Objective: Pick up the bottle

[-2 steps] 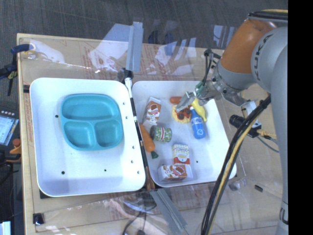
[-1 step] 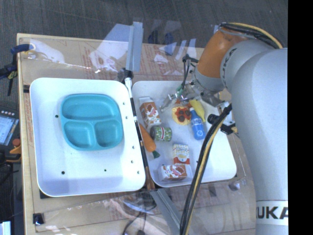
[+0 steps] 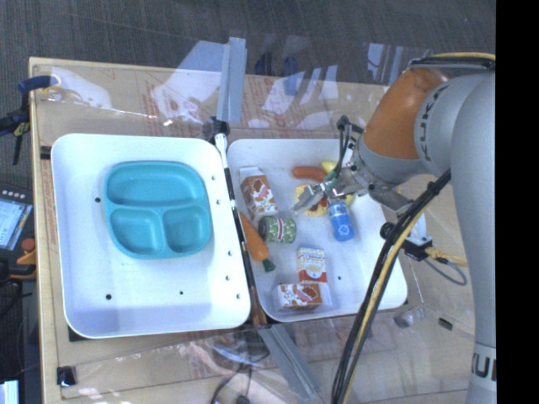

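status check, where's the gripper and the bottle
Gripper low over right bin, fingers spread, nothing between them. Blue bottle lying just beside it, not grasped. Yellow item and green can crowd close.

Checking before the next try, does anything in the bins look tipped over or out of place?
The blue bottle lies on its side in the right bin, beside the hand. A carrot leans against that bin's left wall.

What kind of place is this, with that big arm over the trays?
Probably a robotics lab or test bench. A grey arm with an orange band reaches over two white bins: one holds a blue divided tray, the other toy groceries like a small blue bottle and a carrot.
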